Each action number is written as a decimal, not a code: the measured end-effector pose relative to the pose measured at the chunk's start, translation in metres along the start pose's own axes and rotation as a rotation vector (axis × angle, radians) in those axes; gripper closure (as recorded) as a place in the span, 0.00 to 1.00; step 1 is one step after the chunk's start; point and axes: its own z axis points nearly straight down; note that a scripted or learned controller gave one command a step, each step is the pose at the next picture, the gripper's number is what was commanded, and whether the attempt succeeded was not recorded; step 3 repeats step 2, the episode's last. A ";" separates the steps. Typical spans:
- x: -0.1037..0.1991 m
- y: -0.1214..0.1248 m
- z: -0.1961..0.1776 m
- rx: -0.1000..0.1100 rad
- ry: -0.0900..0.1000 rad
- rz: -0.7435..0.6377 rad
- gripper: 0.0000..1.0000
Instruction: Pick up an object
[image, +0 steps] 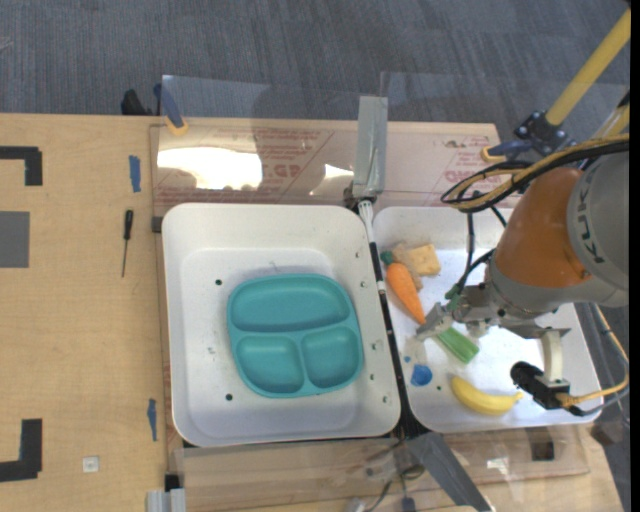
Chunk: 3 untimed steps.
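From above, a wooden counter (70, 330) carried two white bins. The left bin (190, 250) held a teal divided plate (294, 333). In the right bin (440, 400) lay a carrot (404, 287), cracker (420, 260), banana (484, 397), green block (458, 345) and blue cap (421, 376). The end effector (440, 318) hung low between carrot and green block; its grip could not be told.

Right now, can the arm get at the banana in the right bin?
Probably yes. The banana lies uncovered near the front of the right bin, just below the gripper, with nothing on top; a green block sits apart.
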 end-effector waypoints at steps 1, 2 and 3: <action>0.000 0.001 -0.011 -0.004 0.000 0.003 1.00; 0.049 0.019 -0.157 -0.012 0.001 0.134 1.00; 0.049 0.019 -0.157 -0.012 0.001 0.134 1.00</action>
